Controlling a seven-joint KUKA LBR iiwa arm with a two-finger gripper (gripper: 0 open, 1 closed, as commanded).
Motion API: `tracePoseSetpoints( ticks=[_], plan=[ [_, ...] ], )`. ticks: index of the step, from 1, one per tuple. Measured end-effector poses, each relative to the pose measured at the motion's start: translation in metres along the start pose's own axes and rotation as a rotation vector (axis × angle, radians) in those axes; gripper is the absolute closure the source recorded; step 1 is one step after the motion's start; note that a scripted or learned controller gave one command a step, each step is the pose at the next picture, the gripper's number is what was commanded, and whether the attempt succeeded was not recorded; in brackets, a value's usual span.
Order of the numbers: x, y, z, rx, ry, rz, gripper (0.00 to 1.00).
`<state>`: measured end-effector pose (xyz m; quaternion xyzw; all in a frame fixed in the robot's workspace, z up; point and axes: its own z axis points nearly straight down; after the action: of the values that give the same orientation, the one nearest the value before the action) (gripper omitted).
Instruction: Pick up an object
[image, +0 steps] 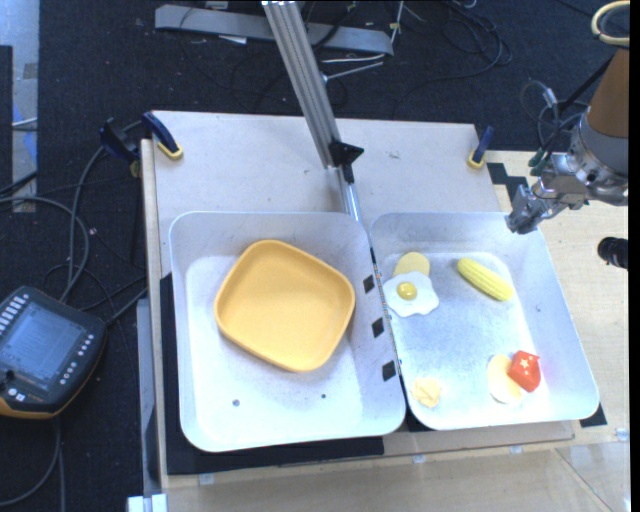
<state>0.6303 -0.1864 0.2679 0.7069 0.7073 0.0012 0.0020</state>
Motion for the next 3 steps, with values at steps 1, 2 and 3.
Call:
tracePoseSetpoints(
  ticks=[1, 2, 3],
  plan=[
    [0.048, 0.009, 0.0, 0.004, 0.001, -0.003, 1.0],
    [0.097, 0.004, -0.003, 0.004, 0.002, -0.004, 1.0],
    [0.139, 0.004, 0.002, 0.005, 0.002, -0.003, 1.0]
  ],
)
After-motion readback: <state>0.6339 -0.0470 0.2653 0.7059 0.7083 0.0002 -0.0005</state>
